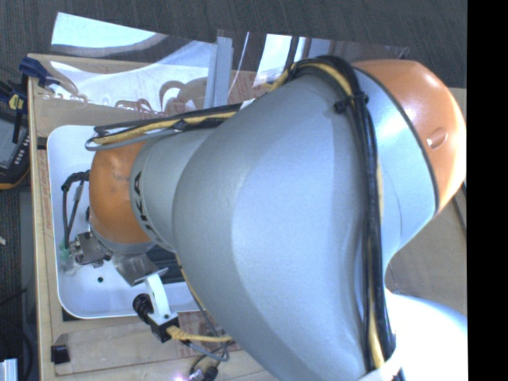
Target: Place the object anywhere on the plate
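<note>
Camera view, fixed overhead, slanted: arm [317, 228] fills most of frame, grey shell w/ orange band [115, 193] above the wrist, reaching in from the right over the left bin [55, 145]. Cable bundle [369, 213] runs down the shell, tied near the top; yellow lead [151, 125] loops back along the forearm, prob. routed there to stay off the bin walls.

Wrist hardware [87, 252] sits low over the bin's near-left portion. Gripper itself is masked by the wrist and forearm, so jaw state: cannot tell. A white bracket w/ black fitting [155, 304] hangs off the wrist side near the bin's front edge.

Task obj. and plate: neither can be made out; whatever lies in the bin under the arm is hidden. Judgement only: the low, steep pose over the bin suggests a reach-down step, either picking or setting down; which one is undeterminable. Progress not assessable.

Bench surround: wooden frame [36, 236] borders the bin; dark device w/ yellow trim [12, 145] at far left, well apart from the arm.
</note>
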`<state>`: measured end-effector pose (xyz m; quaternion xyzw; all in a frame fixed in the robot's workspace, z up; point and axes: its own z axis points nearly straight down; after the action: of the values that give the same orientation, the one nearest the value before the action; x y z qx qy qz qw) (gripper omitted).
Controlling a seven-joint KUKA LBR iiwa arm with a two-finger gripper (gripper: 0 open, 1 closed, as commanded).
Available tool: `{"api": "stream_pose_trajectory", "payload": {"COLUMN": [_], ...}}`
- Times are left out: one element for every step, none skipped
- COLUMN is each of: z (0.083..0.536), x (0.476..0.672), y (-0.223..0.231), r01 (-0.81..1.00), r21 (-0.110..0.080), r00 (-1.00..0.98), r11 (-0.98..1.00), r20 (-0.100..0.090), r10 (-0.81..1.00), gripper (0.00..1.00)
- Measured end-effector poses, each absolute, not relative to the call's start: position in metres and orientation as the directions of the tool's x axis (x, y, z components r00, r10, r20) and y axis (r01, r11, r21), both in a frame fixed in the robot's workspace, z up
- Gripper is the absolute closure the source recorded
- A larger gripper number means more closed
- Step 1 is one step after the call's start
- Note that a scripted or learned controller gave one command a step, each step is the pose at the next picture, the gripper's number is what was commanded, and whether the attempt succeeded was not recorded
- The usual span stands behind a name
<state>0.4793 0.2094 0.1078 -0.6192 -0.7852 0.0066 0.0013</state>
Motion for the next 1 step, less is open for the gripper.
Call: {"api": "stream_pose_trajectory", "payload": {"z": [0.0934], "x": [0.4754], "y": [0.2034], "r01": [0.957], "r21": [-0.005], "r00": [0.289], "r11": [-0.289], "r20": [-0.002], "r10": [0.957], "gripper": [0.00]}}
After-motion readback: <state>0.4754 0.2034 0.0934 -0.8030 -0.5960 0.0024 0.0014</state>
